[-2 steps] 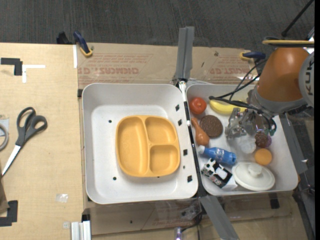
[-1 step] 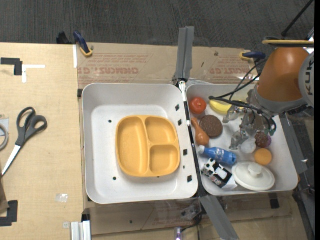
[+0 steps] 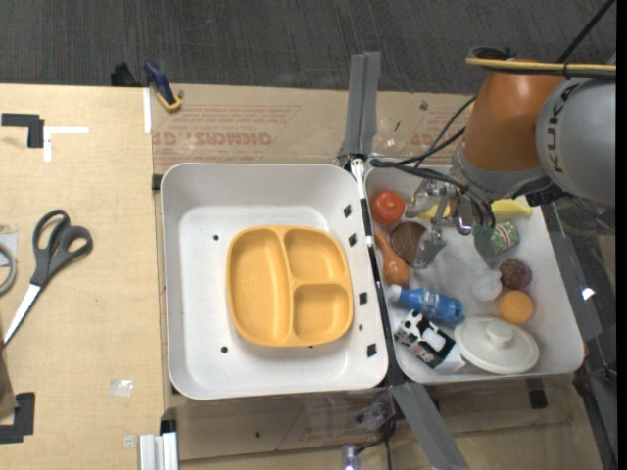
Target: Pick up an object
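The gripper (image 3: 453,231) hung low over the back part of the right bin (image 3: 560,262), its metal fingers pointing down among the clutter; how far apart they stood could not be told, and nothing could be seen clamped between them. Just to its left lay a brown rounded object (image 3: 406,237), close against the metal, though contact was unclear. Further left sat a red tomato (image 3: 388,205), with an orange carrot (image 3: 391,257) running down the bin's left wall. Just right of the gripper stood a small green-and-white cup (image 3: 503,236), with a yellow piece (image 3: 511,207) behind it. Nearer the camera lay a blue bottle (image 3: 431,305), a black-and-white toy (image 3: 425,338), a white lid (image 3: 498,345), an orange ball (image 3: 514,306) and a dark purple fruit (image 3: 515,274). Well to the left, the left bin (image 3: 186,262) held a yellow divided plate (image 3: 290,285).
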Motion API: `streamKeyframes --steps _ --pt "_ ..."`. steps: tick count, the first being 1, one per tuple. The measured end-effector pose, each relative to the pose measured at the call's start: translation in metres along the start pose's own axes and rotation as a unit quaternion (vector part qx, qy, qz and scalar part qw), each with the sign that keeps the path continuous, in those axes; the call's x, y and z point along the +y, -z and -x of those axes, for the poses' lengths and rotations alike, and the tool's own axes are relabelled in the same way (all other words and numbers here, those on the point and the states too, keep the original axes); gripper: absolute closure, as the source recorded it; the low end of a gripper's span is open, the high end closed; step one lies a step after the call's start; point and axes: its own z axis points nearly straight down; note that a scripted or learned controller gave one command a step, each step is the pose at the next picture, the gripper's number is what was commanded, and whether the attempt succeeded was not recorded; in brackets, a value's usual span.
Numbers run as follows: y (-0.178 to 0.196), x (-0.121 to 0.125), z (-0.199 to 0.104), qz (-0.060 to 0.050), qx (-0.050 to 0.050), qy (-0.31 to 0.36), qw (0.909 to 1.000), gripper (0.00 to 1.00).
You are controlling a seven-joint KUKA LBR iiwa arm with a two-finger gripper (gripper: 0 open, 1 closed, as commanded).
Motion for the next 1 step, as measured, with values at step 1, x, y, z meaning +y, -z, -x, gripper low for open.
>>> streamKeyframes --steps 1 --pt "0.0020 -0.0086 0.0190 0.000 -0.002 -0.067 0.9978 0.00"
